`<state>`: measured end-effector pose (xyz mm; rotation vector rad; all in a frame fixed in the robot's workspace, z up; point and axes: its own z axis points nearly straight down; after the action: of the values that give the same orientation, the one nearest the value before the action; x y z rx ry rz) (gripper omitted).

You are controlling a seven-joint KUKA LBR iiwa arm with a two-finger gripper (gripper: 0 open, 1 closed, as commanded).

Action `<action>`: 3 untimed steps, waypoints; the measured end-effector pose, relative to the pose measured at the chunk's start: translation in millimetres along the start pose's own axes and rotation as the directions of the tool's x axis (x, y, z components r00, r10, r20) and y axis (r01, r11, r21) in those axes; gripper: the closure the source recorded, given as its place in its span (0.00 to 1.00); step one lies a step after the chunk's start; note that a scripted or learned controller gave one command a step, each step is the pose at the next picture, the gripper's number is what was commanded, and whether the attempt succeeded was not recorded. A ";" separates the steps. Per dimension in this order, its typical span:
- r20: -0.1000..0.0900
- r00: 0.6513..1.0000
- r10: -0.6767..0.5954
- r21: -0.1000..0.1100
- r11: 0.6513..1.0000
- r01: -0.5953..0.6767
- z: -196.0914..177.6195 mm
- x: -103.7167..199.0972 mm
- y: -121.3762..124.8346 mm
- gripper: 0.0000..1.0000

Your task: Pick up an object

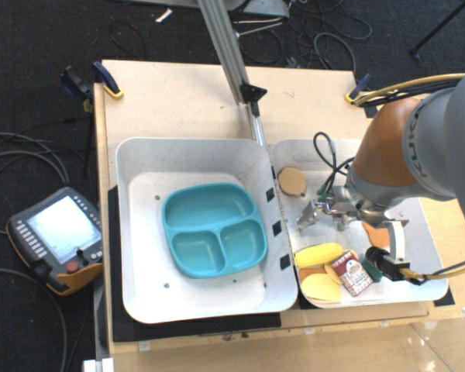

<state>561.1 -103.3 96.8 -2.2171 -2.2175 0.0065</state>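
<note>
**Q:** What is the claw doing?

**A:** The gripper [314, 211] is hanging over the left part of the right bin [428, 231], its metal fingers [306, 216] pointing left toward the wall shared with the left bin [132, 208]. The fingers are sitting slightly apart, and nothing is showing between them. They are not touching any object, as far as the view allows.

**Q:** Where are the things it could pick?

**A:** All are lying in the right bin. A round tan disc [291, 181] is resting near the far left corner, just beyond the fingertips. Toward the near edge, a yellow banana-like piece [319, 254] is lying beside a small red and white box [350, 274], with a yellow round slice [321, 287] touching the near rim. An orange piece [380, 235] is peeking out under the wrist.

**Q:** How much room is there?

**A:** The arm [407, 149] is covering much of the right bin's right half. Bare floor is showing between the disc and the banana piece. In the left bin, a teal divided plate [214, 229] is sitting in the middle, with open floor all round it.
</note>
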 end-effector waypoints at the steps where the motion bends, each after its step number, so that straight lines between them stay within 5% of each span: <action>1: 0.001 1.000 0.000 -0.007 1.000 0.000 1.2 0.2 0.3 0.00; 2: 0.002 1.000 0.000 -0.010 1.000 0.000 -9.3 0.2 1.0 1.00; 3: 0.003 1.000 -0.002 -0.013 1.000 0.002 -71.9 -2.8 -0.5 1.00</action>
<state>561.1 -106.1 168.7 -2.2232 -2.2271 -0.0050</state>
